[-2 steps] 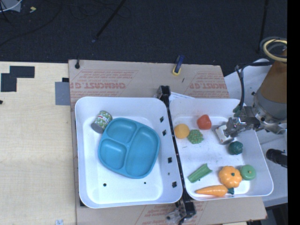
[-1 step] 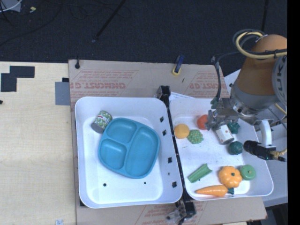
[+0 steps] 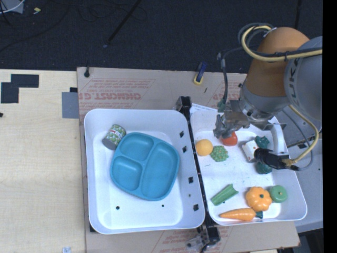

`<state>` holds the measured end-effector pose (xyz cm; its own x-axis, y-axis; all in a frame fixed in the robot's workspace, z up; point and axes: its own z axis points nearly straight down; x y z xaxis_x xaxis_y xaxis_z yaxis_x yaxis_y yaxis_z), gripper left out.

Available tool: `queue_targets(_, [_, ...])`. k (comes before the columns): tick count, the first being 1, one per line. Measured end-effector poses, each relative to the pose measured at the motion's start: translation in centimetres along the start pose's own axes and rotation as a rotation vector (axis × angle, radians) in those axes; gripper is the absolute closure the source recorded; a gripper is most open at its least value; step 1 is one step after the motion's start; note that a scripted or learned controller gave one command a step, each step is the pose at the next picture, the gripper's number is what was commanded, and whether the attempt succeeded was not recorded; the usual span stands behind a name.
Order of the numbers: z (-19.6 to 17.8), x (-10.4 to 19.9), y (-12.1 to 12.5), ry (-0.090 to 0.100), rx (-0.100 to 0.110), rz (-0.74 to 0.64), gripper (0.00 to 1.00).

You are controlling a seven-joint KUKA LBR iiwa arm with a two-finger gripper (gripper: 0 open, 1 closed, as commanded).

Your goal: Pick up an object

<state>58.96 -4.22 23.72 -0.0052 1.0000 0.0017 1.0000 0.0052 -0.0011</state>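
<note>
1. Hand (image 3: 227, 130) is down in the right bin (image 3: 300, 207), toward its far side, directly over a small red piece (image 3: 230, 139) that looks like a toy tomato. The red piece shows just below the hand's tip, touching it or very nearly so.
2. From this slanted overhead view I cannot tell whether the hand is open or closed, so I will not call the red piece gripped.
3. The red piece, my likely target, lies near the bin's far wall. Just beside it, toward the divider between the bins, sit a yellow-orange ball (image 3: 204, 147) and a knobbly green piece (image 3: 219, 153), and these two touch each other.
4. Along the near side of the same bin lie a green pod (image 3: 224, 194), an orange pumpkin (image 3: 258, 198), a round green piece (image 3: 278, 194) beside the pumpkin, and a carrot (image 3: 238, 214).
5. In the left bin (image 3: 95, 194) I see a blue divided plate (image 3: 145, 165) and a small can (image 3: 114, 136) at the plate's far left corner, both well apart from the hand.
6. I judge this to be the grasp stage: the hand is at the object, and nothing is yet clear of the bin floor.
7. The next move calls for a firm, centred closure on the red piece and then a straight vertical lift. The piece is round and small, so an off-centre squeeze could squirt it sideways toward the knobbly green piece.
</note>
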Motion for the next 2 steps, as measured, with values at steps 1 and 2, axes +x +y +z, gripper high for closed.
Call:
queue_targets(1, [0.07,2.55,0.39,-0.002,0.002,0.002,1.00])
queue_targets(2, [0.68,2.67,-0.48,-0.002,0.005,0.006,1.00])
